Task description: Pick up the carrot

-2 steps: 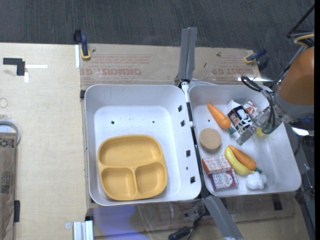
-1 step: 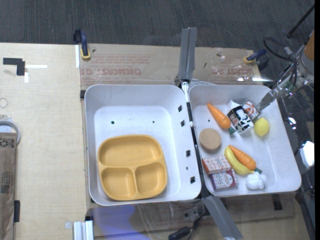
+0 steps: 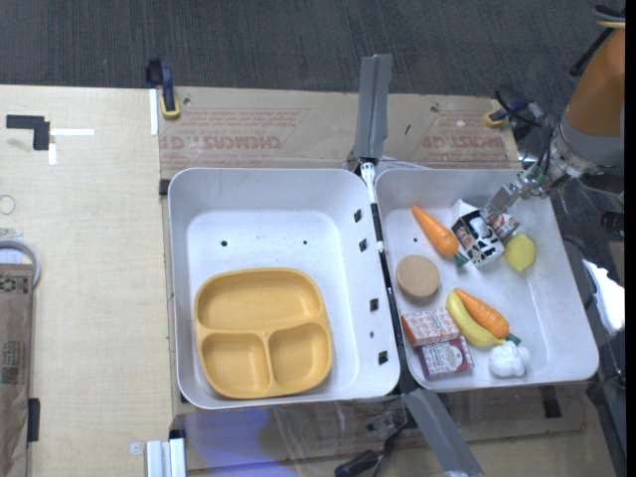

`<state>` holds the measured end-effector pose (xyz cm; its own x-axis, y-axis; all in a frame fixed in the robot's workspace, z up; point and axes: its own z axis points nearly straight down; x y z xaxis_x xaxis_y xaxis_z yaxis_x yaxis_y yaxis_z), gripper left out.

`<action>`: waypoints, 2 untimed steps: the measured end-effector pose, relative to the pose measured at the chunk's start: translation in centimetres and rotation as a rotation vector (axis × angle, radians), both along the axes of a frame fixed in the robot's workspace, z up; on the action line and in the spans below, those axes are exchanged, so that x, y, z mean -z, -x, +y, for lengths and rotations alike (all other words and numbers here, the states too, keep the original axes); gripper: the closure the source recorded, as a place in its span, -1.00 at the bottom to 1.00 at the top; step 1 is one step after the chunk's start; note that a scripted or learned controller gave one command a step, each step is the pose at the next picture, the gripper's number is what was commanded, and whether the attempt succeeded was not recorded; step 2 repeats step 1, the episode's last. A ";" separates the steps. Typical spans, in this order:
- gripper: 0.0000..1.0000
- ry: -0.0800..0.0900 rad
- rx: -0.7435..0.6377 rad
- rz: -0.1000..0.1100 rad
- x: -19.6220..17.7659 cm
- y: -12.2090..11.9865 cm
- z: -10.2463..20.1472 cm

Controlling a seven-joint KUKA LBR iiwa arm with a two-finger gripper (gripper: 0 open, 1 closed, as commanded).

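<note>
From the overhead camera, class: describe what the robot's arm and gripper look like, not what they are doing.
The arm enters from the right, with a rounded orange band above a grey wrist section. Dark cables run beside it. The gripper is small and black-and-white with slim metallic parts leading down to it; finer detail is too small to tell.

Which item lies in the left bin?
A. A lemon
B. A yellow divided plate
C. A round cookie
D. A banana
B: the yellow divided plate sits in the left bin, while the cookie, banana and lemon all lie in the right bin.
</note>
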<state>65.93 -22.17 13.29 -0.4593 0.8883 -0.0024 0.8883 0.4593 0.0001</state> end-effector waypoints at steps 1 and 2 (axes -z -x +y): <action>-1.00 0.000 0.043 -0.001 -9.6 3.4 -0.1; -1.00 0.000 0.043 -0.001 -9.6 3.4 -0.1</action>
